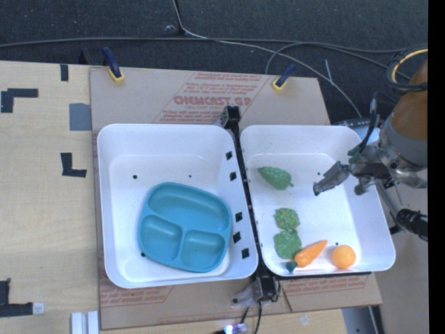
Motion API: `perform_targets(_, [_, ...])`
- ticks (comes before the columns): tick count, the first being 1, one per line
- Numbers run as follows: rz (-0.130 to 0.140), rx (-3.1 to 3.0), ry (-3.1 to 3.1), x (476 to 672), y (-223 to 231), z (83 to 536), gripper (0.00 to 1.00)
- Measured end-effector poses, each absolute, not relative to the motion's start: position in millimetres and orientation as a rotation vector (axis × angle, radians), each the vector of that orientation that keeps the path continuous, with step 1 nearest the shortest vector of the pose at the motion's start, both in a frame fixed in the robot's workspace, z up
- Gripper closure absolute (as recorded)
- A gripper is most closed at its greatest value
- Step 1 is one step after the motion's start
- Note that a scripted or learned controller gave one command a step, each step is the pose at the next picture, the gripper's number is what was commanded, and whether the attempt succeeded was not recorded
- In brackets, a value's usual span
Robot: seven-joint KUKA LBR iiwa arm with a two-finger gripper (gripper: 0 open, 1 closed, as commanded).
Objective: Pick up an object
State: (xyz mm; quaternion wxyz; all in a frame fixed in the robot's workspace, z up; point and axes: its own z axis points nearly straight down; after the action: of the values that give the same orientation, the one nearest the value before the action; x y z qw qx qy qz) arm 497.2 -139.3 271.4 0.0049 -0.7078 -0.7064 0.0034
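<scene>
While the gripper [328,181] hangs over the right bin [361,266], grip state unclear, green leafy toy [275,177] just left.

Both bins are white: the left bin [111,186] carries a light blue divided plate [184,226]. In the right bin [313,141] lie three green pieces [275,177], an orange carrot [310,252] with green tip and an orange ball [343,256]. The cardboard [201,96] below is brown with red letters.
</scene>
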Motion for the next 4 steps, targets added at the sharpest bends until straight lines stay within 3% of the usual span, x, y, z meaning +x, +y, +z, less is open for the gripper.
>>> perform_targets(1, [0.001, -2.219, -2.222, 499.0, -139, 277, 0.0])
perform_targets(4, [0.006, -2.217, -2.218, 486.4, -137, 119, 0.0])
